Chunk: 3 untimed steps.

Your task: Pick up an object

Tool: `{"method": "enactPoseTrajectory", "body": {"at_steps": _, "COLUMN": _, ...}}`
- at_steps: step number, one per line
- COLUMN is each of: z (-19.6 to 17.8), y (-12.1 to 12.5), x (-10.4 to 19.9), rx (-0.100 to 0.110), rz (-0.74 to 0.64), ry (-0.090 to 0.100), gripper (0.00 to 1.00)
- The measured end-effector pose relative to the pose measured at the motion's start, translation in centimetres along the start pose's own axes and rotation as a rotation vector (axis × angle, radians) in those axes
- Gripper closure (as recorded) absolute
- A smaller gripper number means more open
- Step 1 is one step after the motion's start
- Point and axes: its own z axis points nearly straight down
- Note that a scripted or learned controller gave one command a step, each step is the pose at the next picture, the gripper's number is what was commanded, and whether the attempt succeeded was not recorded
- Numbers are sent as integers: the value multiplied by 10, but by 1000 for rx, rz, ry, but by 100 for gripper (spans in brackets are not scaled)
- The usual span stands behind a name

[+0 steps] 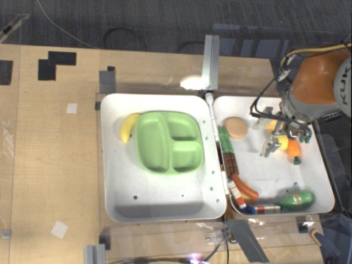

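My gripper [280, 141] hangs over the upper right part of the right bin [319, 169], below the orange band of the arm. Its fingers stand open, with nothing gripped between them. A small yellow piece [282, 142] lies on the bin floor just under the fingers, and an orange carrot [294, 149] lies right beside it. A second yellow bit [271, 126] sits a little farther back. A round tan bun [236, 127] rests to the left of the gripper.
Along the right bin's left wall lie a green stick [224, 139], a brown bar [229, 164] and a red sausage [245, 187]. A marker [259, 208] and a green bottle [297, 198] lie at the front. The left bin [118, 191] holds a green divided plate [168, 142] and a banana [128, 128].
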Motion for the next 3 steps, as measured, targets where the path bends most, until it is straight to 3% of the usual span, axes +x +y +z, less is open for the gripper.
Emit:
{"method": "enactPoseTrajectory", "body": {"at_steps": 1, "z": 18, "y": -30, "x": 22, "rx": 3, "rz": 38, "ry": -13, "gripper": 0}}
{"method": "enactPoseTrajectory", "body": {"at_steps": 2, "z": 17, "y": -10, "x": 55, "rx": 3, "rz": 169, "ry": -15, "gripper": 0}}
{"method": "enactPoseTrajectory", "body": {"at_steps": 3, "z": 16, "y": 32, "x": 71, "rx": 2, "rz": 159, "ry": -18, "gripper": 0}}
